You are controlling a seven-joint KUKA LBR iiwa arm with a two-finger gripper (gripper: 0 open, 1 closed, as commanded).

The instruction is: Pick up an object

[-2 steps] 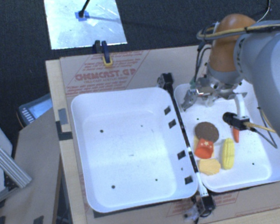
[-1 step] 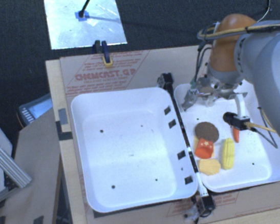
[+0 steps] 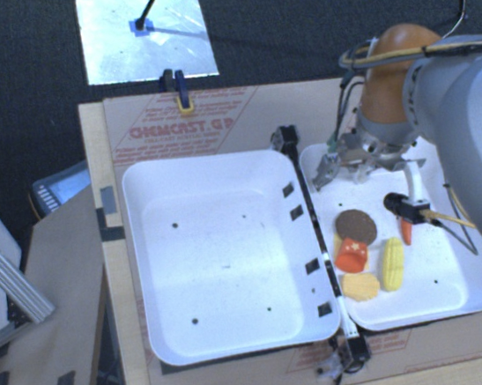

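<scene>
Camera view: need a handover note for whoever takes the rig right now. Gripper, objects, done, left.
Gripper: over the far end of the right bin, above the bin floor. Open or shut can't be judged from this angle, and nothing is visibly in its grasp.
Objects: all lie on the right bin's floor, nearer the camera than the gripper. They are a brown disc, a red-orange block, a yellow corn cob, a yellow-orange lump and a small carrot.
Done: nothing picked.
Left: choose an object, descend, grasp, lift. The brown disc lies closest to the gripper.
</scene>
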